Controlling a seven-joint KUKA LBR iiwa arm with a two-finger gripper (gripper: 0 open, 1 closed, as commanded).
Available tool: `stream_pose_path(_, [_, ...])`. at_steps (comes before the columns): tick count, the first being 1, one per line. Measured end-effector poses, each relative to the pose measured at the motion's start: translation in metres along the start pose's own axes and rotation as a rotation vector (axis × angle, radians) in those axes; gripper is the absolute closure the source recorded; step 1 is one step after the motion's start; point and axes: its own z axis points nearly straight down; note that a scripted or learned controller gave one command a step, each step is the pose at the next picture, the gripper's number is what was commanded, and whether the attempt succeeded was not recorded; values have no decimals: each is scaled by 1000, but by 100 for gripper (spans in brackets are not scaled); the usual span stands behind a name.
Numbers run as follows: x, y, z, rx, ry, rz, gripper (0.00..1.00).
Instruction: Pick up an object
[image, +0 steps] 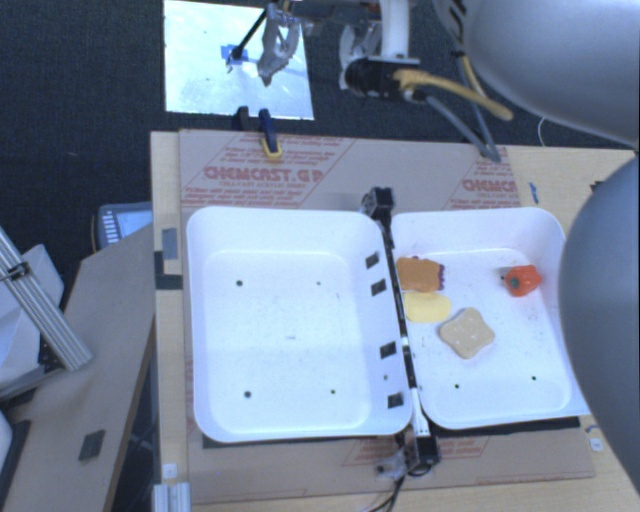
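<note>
Several small objects lie in the right bin (545, 225). An orange-brown piece with a purple edge (420, 273) sits by the bin's left wall. Just below it lies a flat yellow piece (428, 307). A beige toast-shaped piece (467, 332) lies beside that. A red-orange piece (521, 280) rests near the right wall. My gripper (275, 50) hangs far from all of them, at the top of the view over a shiny metal sheet (215, 60), beyond the bench's back edge. Nothing shows in it.
The left bin (290, 225) sits beside the right one, with black clips (385, 290) along the shared wall. A blue and yellow clamp (268, 135) grips the board's back edge. The grey arm links (600, 330) loom over the right side. An aluminium rail (40, 310) stands at left.
</note>
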Motion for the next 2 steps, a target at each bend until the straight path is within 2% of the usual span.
stream_pose_path(1, [2, -4, -15, 0, 2, -8, 100])
stream_pose_path(2, [2, 3, -29, 0, 2, -6, 100])
